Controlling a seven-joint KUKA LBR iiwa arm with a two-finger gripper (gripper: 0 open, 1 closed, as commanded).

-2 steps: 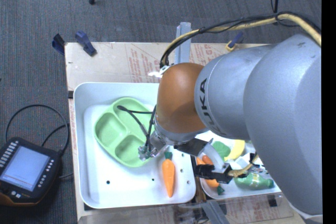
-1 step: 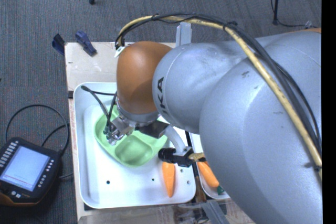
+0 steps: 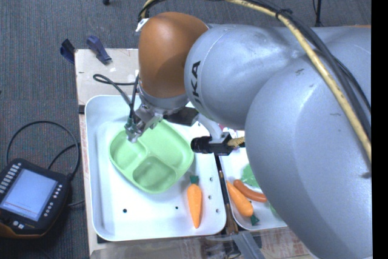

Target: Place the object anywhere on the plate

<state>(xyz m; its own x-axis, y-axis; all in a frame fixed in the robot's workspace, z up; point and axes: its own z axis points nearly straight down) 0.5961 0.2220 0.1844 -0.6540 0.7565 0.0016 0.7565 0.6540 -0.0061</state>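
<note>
A pale green divided plate (image 3: 159,158) lies tilted in the left white bin (image 3: 100,203). My gripper (image 3: 133,128) hangs just above the plate's far left rim, over its larger compartment. The arm's bulk hides much of what is around it, and I cannot make out anything held. An orange carrot with a green top (image 3: 194,204) lies on the bin floor just right of the plate's near corner.
The right bin (image 3: 267,224) holds two more orange carrot-like pieces (image 3: 241,199) and something green (image 3: 248,175), largely hidden by the arm. A teach pendant (image 3: 27,196) sits on the floor at the left. A blue clip (image 3: 99,49) rests on the bench's far corner.
</note>
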